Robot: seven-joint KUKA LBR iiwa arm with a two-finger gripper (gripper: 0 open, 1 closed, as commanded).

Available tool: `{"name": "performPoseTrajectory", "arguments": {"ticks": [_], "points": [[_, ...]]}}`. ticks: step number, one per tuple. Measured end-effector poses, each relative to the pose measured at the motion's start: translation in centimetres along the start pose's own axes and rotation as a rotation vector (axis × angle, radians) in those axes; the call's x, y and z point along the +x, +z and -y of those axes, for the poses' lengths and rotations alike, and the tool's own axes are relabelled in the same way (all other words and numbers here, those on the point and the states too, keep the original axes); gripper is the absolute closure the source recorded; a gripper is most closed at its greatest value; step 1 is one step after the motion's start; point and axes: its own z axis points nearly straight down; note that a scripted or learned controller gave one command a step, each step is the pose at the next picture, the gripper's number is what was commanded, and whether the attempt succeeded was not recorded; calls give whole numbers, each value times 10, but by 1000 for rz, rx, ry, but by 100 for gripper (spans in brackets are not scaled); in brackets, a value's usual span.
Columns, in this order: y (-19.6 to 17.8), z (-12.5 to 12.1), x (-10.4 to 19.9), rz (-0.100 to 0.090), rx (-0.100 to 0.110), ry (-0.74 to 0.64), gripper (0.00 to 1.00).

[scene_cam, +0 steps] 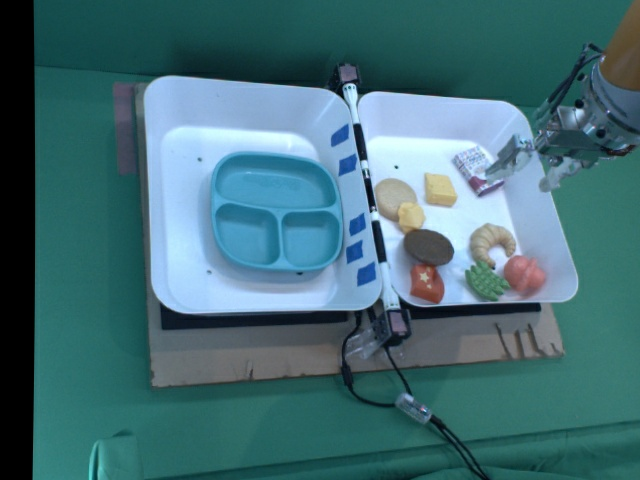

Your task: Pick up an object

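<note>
The gripper [530, 163] hangs over the right bin's [520, 118] far-right edge, its 2 fingers spread wide with nothing between them. Nearest to it is the packet [474, 167] — a small red-and-white wrapper lying flat in the bin's far-right part, just left of the fingertips and seemingly below them. Its long axis runs diagonally, far-left to near-right, one end pointing toward the gripper. A short move left and down would likely reach it. The cheese [440, 189] lies further left; the croissant [493, 240] sits nearer, well apart.
</note>
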Motion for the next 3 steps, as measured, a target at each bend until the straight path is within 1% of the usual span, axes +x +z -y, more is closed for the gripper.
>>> {"name": "performPoseTrajectory", "arguments": {"ticks": [1,2,3], "points": [[147,-12,-52,2,1,1,0],[171,-74,-51,4,-10,-3,0],[173,-130,-45,4,-7,-3,0]]}}
